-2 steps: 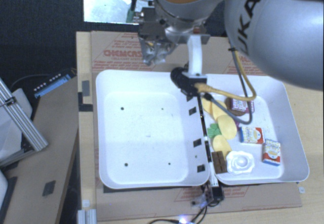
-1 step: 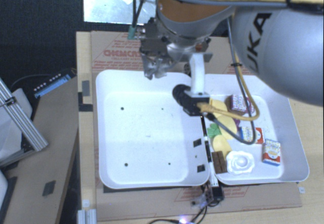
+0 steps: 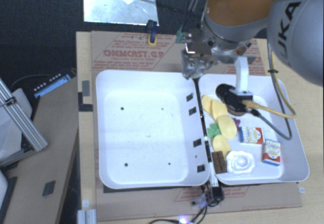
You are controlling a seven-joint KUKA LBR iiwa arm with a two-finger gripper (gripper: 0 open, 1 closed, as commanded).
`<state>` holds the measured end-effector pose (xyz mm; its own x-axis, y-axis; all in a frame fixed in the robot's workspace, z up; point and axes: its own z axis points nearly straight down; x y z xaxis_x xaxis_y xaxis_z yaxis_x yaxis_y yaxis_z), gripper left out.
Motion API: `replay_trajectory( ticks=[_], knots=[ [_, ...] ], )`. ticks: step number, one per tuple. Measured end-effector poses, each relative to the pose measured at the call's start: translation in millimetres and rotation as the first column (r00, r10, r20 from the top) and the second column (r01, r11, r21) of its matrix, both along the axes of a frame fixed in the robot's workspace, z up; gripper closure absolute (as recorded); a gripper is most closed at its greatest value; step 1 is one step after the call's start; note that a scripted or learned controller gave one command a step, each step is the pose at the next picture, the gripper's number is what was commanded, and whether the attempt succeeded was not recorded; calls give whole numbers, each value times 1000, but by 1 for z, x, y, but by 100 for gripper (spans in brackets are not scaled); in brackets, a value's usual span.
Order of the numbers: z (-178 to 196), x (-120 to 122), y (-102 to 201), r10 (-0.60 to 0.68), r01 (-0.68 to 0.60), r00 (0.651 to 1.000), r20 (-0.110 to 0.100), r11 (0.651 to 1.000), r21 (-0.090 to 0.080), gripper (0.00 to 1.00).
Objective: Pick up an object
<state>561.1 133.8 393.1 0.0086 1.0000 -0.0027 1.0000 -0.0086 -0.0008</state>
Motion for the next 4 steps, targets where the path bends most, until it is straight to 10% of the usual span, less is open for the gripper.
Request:
replay_trajectory(
  ticks=[2, 4],
  knots=[
    [4, -76, 94, 15, -15, 1000, 2, 1000, 5, 100],
    [26, -73, 93, 21, -21, 1000, 6, 1000, 7, 100]
  ],
)
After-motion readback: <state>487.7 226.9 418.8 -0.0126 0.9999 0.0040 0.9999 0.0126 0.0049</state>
